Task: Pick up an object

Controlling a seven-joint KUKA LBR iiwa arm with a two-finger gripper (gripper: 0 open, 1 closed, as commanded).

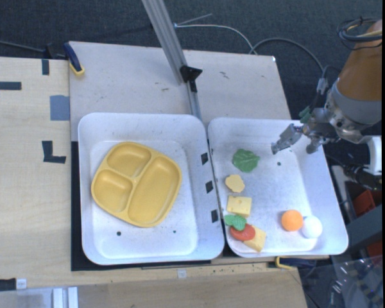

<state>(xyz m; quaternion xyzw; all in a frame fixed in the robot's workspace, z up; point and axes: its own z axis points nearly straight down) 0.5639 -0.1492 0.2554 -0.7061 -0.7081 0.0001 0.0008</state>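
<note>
My gripper hangs over the upper right part of the right bin, fingers spread apart with nothing between them. Below and to its left lies a green leafy piece. Further down the bin's left side sit a pale yellow lump, a yellow cheese block, and a pile of a green piece, a red piece and a yellow wedge. An orange ball and a white ball rest near the bin's lower right corner.
The left bin holds a yellow divided plate. A grey metal pole slants up from between the bins. The arm's orange band stands at the right edge.
</note>
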